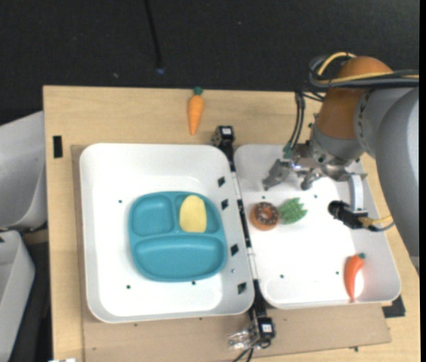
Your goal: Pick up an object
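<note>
In the right bin (pixel 311 277), a brown donut (pixel 264 216) lies beside a green leafy toy (pixel 294 210) near the bin's left side. A red-orange chili-like toy (pixel 354 274) rests near the bin's front right corner. My gripper (pixel 292 176) hangs over the back of the right bin, just behind the donut and the green toy. Its fingers are spread open with nothing between them.
The left bin (pixel 107 277) holds a blue divided plate (pixel 175 255) with a yellow oval thing (pixel 192 213) in one of its compartments. A toy carrot (pixel 195 110) lies on the wooden bench (pixel 122 111) behind the bins.
</note>
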You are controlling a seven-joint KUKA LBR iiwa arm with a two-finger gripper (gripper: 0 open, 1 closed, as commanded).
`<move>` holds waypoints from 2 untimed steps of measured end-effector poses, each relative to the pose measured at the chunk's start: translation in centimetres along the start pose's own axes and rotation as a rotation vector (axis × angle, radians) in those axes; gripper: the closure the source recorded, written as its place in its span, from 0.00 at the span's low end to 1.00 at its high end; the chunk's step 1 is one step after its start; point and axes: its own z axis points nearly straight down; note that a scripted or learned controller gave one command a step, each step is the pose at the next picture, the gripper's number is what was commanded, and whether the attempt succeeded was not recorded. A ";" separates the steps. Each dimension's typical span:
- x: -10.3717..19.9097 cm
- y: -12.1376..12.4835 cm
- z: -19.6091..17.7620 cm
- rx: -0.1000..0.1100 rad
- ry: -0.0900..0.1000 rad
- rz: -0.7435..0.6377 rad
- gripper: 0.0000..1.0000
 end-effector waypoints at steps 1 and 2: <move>-0.1 0.1 -1.4 -0.006 -0.001 0.001 1.00; 0.2 0.7 -7.8 -0.010 0.000 -0.004 1.00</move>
